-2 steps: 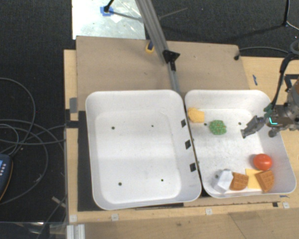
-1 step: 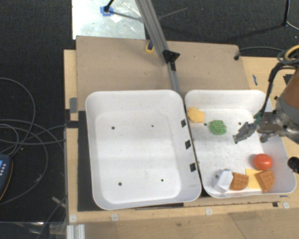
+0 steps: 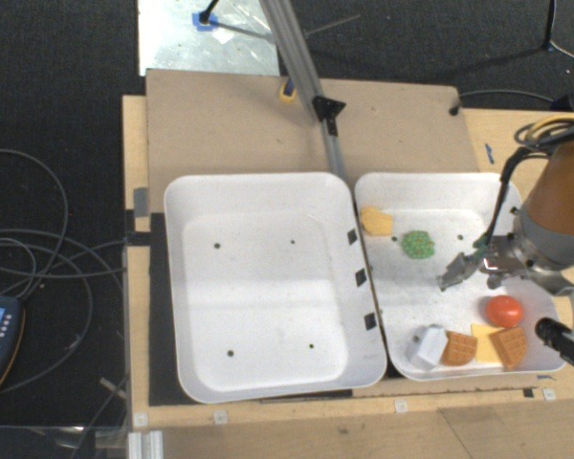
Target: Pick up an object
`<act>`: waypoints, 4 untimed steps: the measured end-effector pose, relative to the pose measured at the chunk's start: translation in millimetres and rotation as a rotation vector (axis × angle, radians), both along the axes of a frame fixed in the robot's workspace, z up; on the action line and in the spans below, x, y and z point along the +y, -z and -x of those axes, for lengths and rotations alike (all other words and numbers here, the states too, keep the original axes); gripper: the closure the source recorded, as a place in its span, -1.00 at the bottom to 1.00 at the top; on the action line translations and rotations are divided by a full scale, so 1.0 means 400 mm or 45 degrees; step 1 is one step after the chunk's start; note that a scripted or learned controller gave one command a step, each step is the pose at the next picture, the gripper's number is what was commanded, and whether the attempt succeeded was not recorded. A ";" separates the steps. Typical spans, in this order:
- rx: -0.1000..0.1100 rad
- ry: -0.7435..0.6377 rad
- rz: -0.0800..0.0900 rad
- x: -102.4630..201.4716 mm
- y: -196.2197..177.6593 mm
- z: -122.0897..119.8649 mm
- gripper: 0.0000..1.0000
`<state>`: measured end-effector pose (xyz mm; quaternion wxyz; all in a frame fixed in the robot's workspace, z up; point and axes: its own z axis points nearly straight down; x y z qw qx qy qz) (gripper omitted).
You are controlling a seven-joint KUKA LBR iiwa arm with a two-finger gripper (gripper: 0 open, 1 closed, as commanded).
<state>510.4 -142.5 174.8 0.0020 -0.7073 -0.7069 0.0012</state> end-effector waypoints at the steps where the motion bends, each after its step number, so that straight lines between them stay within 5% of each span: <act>1: 0.000 -0.001 -0.001 0.003 0.157 -0.005 -1.00; 2: -0.010 -0.001 0.002 0.001 0.121 -0.010 1.00; 4: -0.014 -0.008 0.003 0.016 -0.109 -0.017 1.00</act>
